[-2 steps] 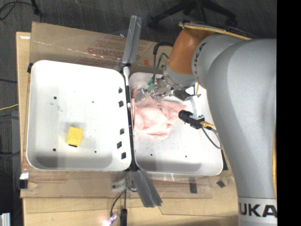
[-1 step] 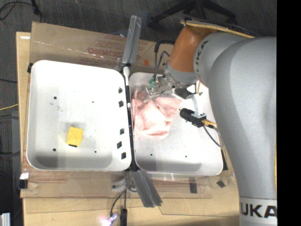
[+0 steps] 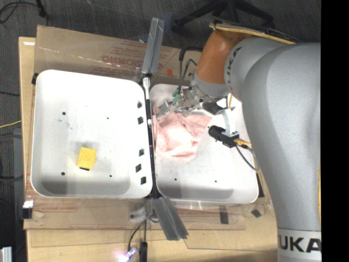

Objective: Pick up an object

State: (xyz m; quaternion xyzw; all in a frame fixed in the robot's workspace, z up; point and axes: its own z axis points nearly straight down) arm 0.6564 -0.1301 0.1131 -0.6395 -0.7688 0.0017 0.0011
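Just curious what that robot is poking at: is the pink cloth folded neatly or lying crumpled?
Crumpled. The pink cloth lies in loose, uneven wrinkles in the right bin, with the gripper at its upper edge.

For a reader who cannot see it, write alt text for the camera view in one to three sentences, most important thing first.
A grey robot arm reaches from the right, its gripper low over a crumpled pink cloth in the right bin. A small yellow block lies in the left bin. Both white bins sit side by side on a cardboard-covered bench.
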